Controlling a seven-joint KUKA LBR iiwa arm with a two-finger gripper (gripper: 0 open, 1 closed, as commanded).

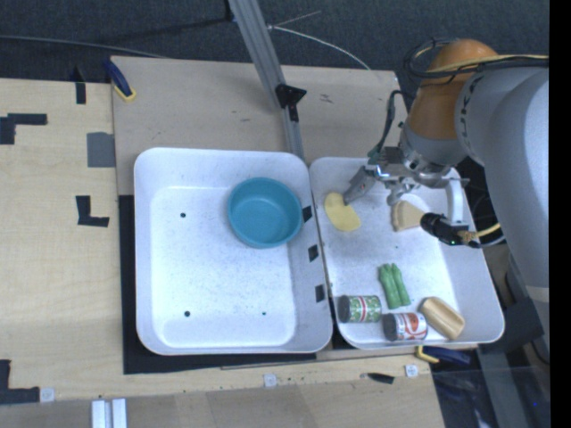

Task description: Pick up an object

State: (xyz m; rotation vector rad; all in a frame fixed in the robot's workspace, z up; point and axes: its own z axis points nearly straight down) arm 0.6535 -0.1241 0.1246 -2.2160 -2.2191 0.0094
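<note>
Two white bins (161,239), one blue bowl (264,212), two cans (359,308), one green vegetable (393,285).

Even, fairly bright overhead light fills the scene. The two white bins (223,163) look slightly washed out, with soft shadows inside their walls. The blue bowl (264,212) casts little shadow. The picture is low in resolution and mildly soft throughout; the dark floor (107,12) shows grain.

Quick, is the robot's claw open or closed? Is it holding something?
Gripper: open, fingers spread over the right bin, holding nothing.
</note>
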